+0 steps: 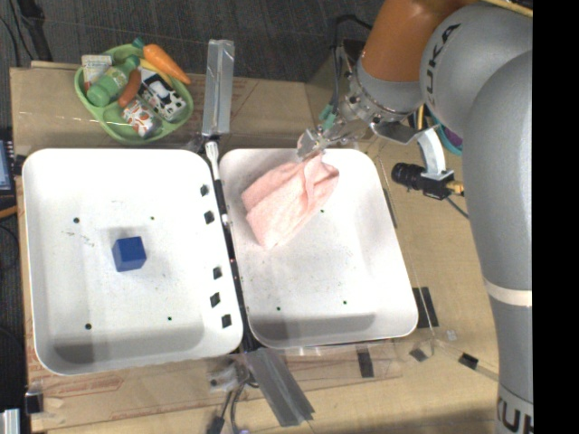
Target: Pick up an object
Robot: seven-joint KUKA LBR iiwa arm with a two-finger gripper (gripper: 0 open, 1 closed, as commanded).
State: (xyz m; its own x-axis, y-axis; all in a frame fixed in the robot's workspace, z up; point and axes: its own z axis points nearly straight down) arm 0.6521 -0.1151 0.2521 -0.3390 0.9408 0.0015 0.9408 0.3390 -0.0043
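**Pink cloth pinched by one corner over the right bin**

The grey arm (493, 152) fills the right of the scene, its orange band (403, 25) just above the wrist. Below and to the left of the claw sits the right bin (362, 306), and beyond it, farther left, the left bin (54, 242).

The claw (312, 147) hangs at the far edge of the right bin, its fingers drawn close together on the upper corner of the pink cloth (285, 202). The cloth trails down and to the left from the claw, its bulk apparently resting on the bin floor in loose folds.

By its look the cloth is light, soft and limp: it will stretch out and dangle under the claw, not hold a shape, and it will not break. A pinch on a bunched fold or corner, as here, seems the sensible hold; a thin single layer might slip free.

Well off to the claw's left, the blue cube (129, 252) lies in the left bin. Up and left of the claw, a green bowl (95, 111) of toy food stands outside the bins.
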